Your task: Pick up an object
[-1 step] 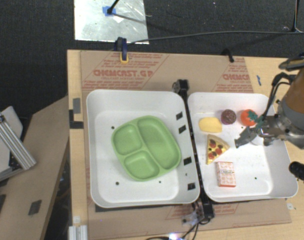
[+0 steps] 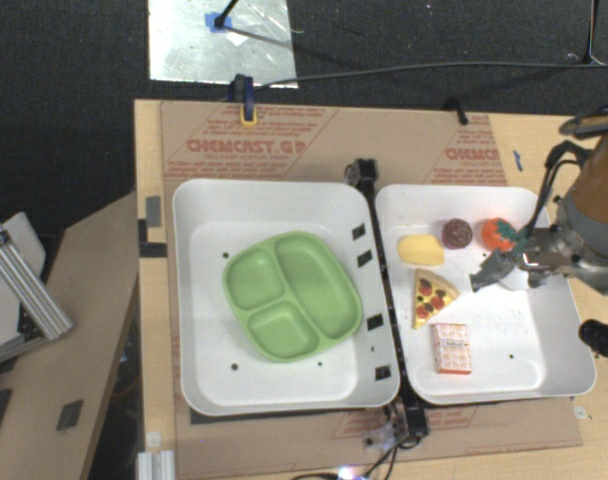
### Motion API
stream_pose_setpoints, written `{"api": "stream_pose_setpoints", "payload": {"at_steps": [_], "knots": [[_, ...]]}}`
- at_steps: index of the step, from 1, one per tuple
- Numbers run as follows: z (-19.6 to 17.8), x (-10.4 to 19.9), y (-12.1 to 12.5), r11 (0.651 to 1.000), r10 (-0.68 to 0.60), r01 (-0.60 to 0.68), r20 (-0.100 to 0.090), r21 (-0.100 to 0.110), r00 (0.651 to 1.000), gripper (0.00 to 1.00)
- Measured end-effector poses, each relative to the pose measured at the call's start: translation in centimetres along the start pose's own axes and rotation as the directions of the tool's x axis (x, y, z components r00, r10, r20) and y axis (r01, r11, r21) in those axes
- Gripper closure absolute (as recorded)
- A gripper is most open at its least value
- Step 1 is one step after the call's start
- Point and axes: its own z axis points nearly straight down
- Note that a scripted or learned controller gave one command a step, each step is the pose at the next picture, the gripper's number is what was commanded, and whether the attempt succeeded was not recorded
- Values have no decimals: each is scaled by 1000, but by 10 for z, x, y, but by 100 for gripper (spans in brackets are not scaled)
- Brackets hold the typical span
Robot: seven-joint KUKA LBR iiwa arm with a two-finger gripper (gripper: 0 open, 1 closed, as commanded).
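Hovering over the right bin [image 2: 544,368], the gripper [image 2: 487,274] carries nothing visible; whether it is parted or closed cannot be told. Around it lie a tomato [image 2: 498,232] at 12 o'clock, plum [image 2: 457,233] at 11, lemon [image 2: 421,250] at 10, pizza [image 2: 432,296] at 8 and carton [image 2: 451,348] at 7. No object is lifted yet; choosing, grasping and raising remain.
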Motion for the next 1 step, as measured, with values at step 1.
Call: {"api": "stream_pose_setpoints", "payload": {"at_steps": [1], "knots": [[60, -6, -4, 1000, 3, -3, -1, 5, 1000, 0]]}}
